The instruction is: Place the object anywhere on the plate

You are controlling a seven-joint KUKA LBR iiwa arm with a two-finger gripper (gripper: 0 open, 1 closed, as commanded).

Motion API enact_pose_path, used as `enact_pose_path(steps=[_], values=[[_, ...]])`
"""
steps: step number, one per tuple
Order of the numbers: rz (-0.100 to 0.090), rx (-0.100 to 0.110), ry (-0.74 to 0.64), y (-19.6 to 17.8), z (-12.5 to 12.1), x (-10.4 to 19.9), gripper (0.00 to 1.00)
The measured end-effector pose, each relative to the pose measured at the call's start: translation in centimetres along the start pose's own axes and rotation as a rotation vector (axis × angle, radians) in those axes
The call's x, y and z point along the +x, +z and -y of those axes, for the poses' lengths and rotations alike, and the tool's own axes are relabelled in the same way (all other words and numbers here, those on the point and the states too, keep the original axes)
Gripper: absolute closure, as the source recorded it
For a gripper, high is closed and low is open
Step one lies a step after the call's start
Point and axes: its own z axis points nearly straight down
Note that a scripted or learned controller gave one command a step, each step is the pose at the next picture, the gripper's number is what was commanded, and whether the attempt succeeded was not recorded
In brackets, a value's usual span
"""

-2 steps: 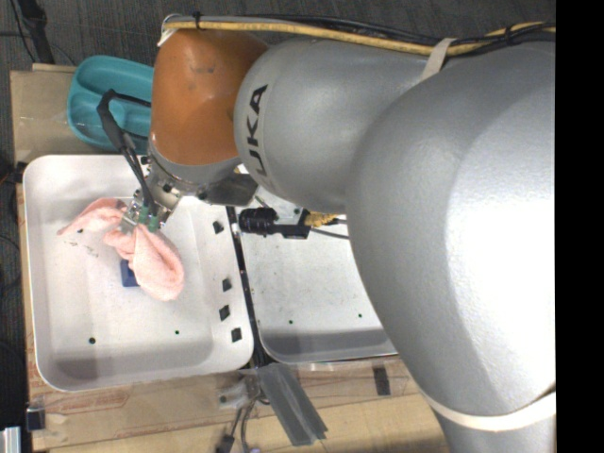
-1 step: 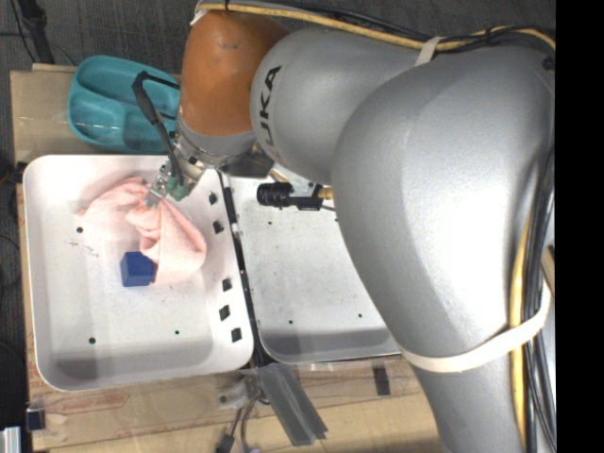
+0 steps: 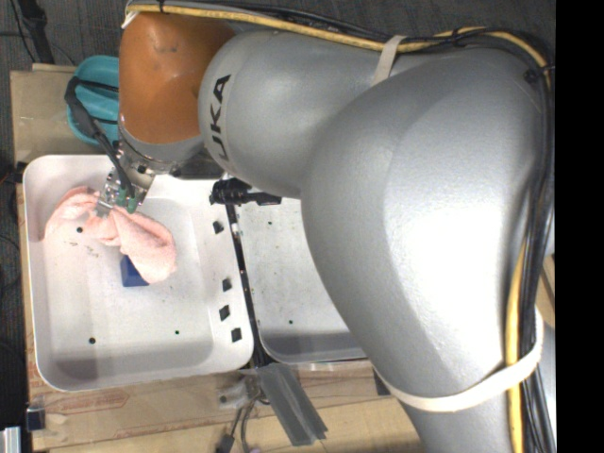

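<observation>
The big grey arm [image 3: 406, 206] fills most of the camera view, reaching in from the right with its smooth, rounded, matte-metal casing bulging over the right-hand bin [image 3: 302, 343] and hiding most of it. Toward the upper left the casing narrows to the glossy orange band [image 3: 160, 74], and below that the wrist tapers down and to the left, ending in the small claw [image 3: 118, 199], which sits low over the upper left part of the left-hand bin [image 3: 57, 357]. The claw tip is right at the upper edge of a pink cloth [image 3: 113, 232]; it looks to be touching or pinching the fabric there, but the fingers are too small and cluttered to tell whether they are spread or closed, or whether any cloth lies between them. The cloth is soft and rumpled, a pale salmon pink, lying in a loose elongated heap on the floor of the left bin, running from near the bin's left wall down toward its middle. A small blue object [image 3: 133, 274], flat-sided and hard-looking, pokes out from under the cloth's lower end. The bins are shallow, white, smooth plastic with rounded corners, and a few dark specks dot their floors. A black divider strip [image 3: 236, 272] runs between the two bins. Cream and black cables [image 3: 311, 26] run along the top of the arm, and a teal object [image 3: 94, 88] sits behind the orange band at the worktop's [image 3: 113, 404] far left corner.
</observation>
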Motion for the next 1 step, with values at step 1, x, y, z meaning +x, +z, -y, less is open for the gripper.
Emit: enact_pose_path(steps=[1], values=[[-0.003,0.004,0.05,1.53,8.62,-1.19,1.0]])
